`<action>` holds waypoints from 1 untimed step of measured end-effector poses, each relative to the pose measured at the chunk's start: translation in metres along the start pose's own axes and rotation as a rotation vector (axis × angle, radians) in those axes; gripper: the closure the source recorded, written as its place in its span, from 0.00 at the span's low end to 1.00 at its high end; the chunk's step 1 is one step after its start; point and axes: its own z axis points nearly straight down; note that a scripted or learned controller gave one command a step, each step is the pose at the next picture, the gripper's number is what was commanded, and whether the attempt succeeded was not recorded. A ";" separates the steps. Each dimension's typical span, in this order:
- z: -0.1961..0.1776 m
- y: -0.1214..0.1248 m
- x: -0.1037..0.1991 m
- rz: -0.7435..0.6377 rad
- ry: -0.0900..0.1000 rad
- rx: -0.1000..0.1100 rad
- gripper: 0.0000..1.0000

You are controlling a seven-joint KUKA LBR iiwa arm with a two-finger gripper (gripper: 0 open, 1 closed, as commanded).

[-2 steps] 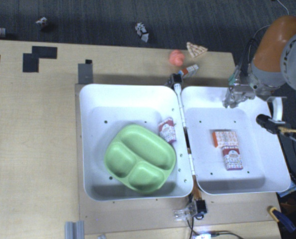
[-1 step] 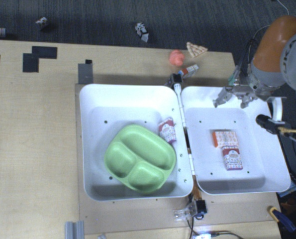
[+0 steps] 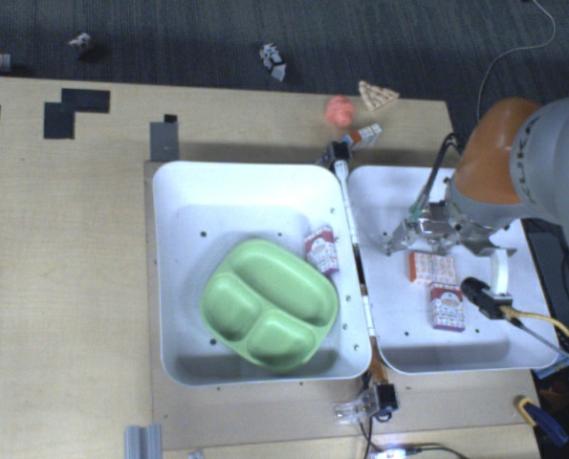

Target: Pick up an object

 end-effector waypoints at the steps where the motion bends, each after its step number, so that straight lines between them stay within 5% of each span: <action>1: -0.012 0.002 0.000 -0.001 -0.001 -0.008 1.00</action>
